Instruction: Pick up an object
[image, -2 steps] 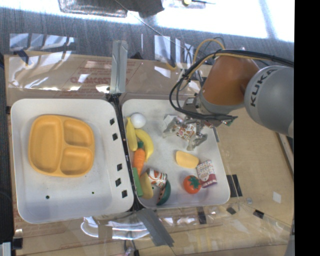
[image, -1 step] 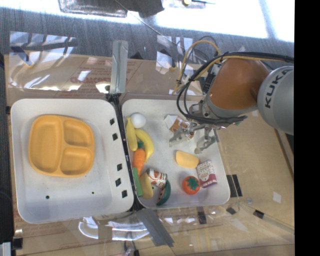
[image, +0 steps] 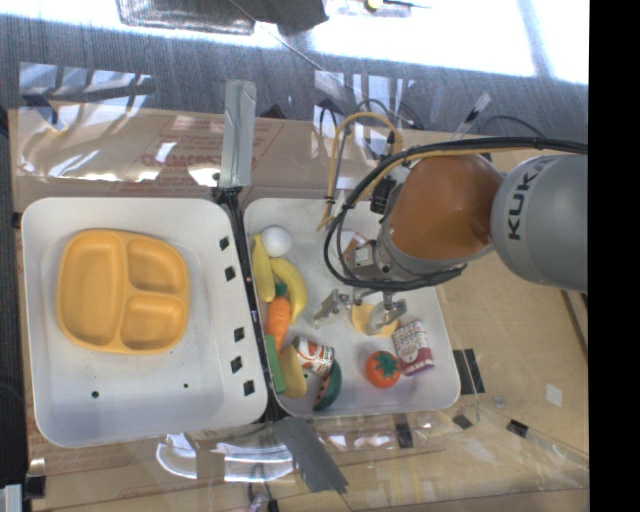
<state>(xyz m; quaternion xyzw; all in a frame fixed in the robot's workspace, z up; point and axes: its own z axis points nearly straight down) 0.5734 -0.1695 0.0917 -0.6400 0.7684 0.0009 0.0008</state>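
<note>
The big grey KUKA arm with its orange wrist band (image: 445, 215) reaches in from the right over the right-hand shallow white bin (image: 440, 392). To its left sits the other white bin (image: 130, 410), carrying a yellow three-compartment plastic tray (image: 122, 290).

Down at the business end, the two-finger metal gripper (image: 362, 305) hangs low in the right bin, its fingers looking spread, one towards the left, one by the pale yellow rounded toy piece (image: 368, 318) right beneath it. Nothing sits between them that I can make out; touching or hovering, I cannot tell.

That yellow piece looks the likely target: light, hard plastic by the look, smooth and probably slippery, so a pinch across its narrower middle seems wisest.

Just right of it lies a small red-and-white printed packet (image: 413, 346), likely soft and crushable. Nearer the camera, a red-orange toy tomato (image: 381, 369), round and apt to roll. Along the bin's left wall, well apart from the gripper: a yellow toy banana (image: 266, 272), an orange toy carrot (image: 278, 318), a white ball (image: 275, 240) at the far end, and a small printed can with dark green toy (image: 318, 368) at the near end.
</note>
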